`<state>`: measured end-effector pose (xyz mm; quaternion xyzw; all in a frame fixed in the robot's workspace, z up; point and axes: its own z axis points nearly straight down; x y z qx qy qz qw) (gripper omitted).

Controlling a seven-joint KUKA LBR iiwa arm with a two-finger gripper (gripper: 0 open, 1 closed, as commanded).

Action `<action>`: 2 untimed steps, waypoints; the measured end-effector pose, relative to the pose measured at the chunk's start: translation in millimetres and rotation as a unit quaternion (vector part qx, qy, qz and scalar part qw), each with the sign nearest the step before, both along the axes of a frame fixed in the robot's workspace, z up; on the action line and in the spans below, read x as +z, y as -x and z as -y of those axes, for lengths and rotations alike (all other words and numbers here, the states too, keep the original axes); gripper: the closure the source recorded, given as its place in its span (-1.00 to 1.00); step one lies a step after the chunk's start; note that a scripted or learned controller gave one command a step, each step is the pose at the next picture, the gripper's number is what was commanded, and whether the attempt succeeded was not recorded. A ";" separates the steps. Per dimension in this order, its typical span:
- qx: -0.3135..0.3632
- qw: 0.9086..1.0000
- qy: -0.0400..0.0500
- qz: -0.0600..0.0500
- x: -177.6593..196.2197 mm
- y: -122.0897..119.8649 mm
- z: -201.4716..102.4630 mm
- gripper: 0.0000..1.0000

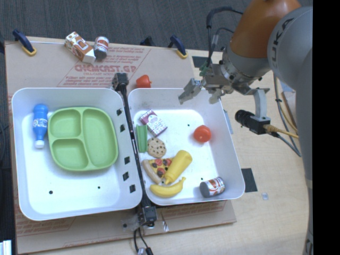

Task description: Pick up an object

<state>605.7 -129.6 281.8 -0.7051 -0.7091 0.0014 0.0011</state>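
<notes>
Fingers [187, 92] hover spread above right bin [226, 137], tomato [202, 134] unobstructed nearby.

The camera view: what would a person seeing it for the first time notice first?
Probably the big grey and orange arm at the upper right, its hand above the far rim of the right bin. Next, the bright green divided plate in the left bin, with a blue bottle beside it. Then the cluster of toy food in the right bin, such as the banana and the red tomato.
</notes>
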 end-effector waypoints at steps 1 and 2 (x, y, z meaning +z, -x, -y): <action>0.000 1.000 -0.001 -0.002 -153.7 68.2 -13.5 -1.00; 0.000 1.000 0.000 0.004 -187.5 127.3 -21.6 -1.00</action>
